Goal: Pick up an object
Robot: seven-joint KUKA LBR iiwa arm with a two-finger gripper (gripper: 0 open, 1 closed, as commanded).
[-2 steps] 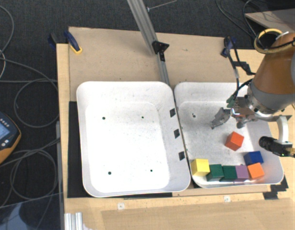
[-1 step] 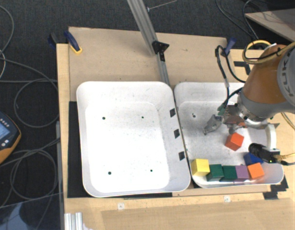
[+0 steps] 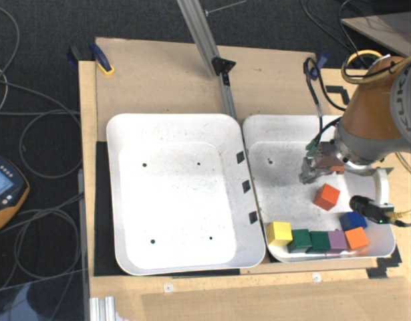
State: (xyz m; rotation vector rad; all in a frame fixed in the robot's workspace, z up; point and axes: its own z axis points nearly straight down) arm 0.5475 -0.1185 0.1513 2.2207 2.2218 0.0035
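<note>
Orange block (image 3: 327,196) lies just beside hand (image 3: 310,172), toward the near rim.

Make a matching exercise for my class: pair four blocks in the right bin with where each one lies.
Blocks:
1. yellow block
2. purple block
3. blue block
4. lone orange block

Places:
A. apart from the others, nearest the claw
B. left end of the front row
C. just behind the front row's orange block
D. between a green block and that orange block

Pairs: 1-B, 2-D, 3-C, 4-A
</note>
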